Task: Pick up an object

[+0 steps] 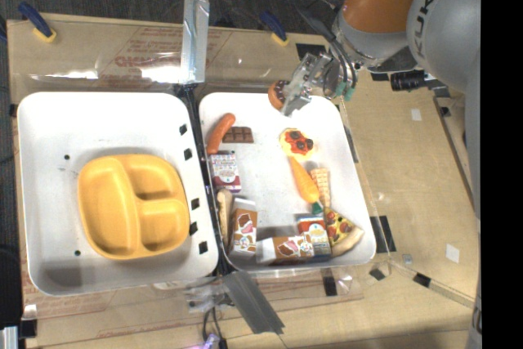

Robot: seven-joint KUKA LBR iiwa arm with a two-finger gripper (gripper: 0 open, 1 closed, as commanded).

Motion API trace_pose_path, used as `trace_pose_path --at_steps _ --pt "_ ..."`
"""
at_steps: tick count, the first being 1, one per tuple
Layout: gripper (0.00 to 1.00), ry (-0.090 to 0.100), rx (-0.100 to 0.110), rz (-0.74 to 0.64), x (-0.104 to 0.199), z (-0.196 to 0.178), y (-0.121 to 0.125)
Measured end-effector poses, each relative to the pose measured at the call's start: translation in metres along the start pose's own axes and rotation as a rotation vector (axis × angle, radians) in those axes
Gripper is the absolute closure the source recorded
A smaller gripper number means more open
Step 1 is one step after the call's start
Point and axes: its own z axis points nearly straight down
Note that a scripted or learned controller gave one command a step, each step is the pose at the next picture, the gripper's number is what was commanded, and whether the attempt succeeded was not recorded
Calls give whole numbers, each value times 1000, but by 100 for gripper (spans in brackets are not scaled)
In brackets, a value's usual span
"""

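My gripper point(296, 94) hangs over the back rim of the right bin point(351, 167), reaching in from the upper right. A small round orange-brown toy point(277, 95) sits right against its tip on the left, over the bin's rim; whether it is gripped I cannot tell. Below it in the bin lie a red sausage point(221, 132), a chocolate bar point(239, 135), a round yellow piece with red spots point(297, 142) and an orange carrot point(304, 180).
Several small cartons point(225, 170) and a pizza slice point(344, 230) crowd the right bin's front and left side. The left bin point(41, 127) holds a yellow divided tray point(133, 204). A taped divider point(196, 29) stands behind the bins.
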Motion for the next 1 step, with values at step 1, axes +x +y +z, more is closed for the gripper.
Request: trace_pose_path --at_steps 1 --pt "100 -3 0 -5 -1 -11 1"
